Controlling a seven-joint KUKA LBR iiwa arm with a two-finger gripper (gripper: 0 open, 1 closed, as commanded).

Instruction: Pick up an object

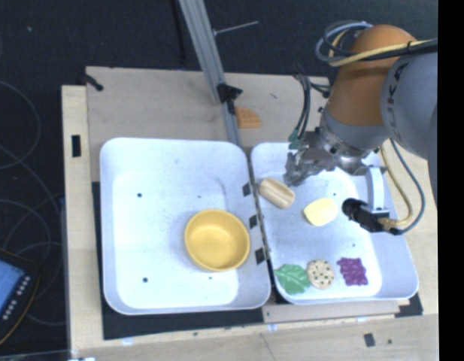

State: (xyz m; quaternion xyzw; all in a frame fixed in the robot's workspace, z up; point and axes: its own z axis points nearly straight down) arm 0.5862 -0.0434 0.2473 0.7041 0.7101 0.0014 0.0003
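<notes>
In the right bin (393, 273) lie a tan bread-like roll (276, 192) near the left wall, a pale yellow piece (320, 211) in the middle, and along the front a green leaf (292, 278), a cookie (319, 274) and a purple grape bunch (353, 271). My gripper (299, 168) hangs over the back left of this bin, just behind and right of the tan roll. Nothing shows between its fingers. A yellow bowl (216, 239) sits in the left bin (141, 179).
A slanted metal pole (205, 51) rises behind the bins. A small orange waffle-like piece (247, 118) lies on the bench behind the bins. A black camera-like part (361, 213) with cables hangs off the arm over the right bin.
</notes>
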